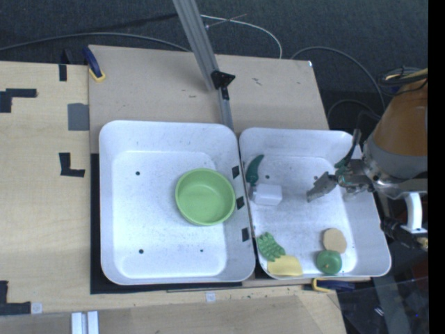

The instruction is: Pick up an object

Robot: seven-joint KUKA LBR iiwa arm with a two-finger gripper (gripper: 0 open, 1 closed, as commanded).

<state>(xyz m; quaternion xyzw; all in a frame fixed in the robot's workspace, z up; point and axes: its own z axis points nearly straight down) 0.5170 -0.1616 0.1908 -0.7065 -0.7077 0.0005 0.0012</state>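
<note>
A pale wooden bench carries two shallow white bins side by side. Nearest the camera, along the right bin's front edge, lie a green ball, a tan disc, a yellow piece and a ribbed green piece. Further back, the gripper hangs over bare floor, apparently holding nothing; whether it is spread or closed I cannot tell. This looks like the approach step: next, choose a target, perhaps the white block, and descend. The left bin holds a green bowl.
</note>
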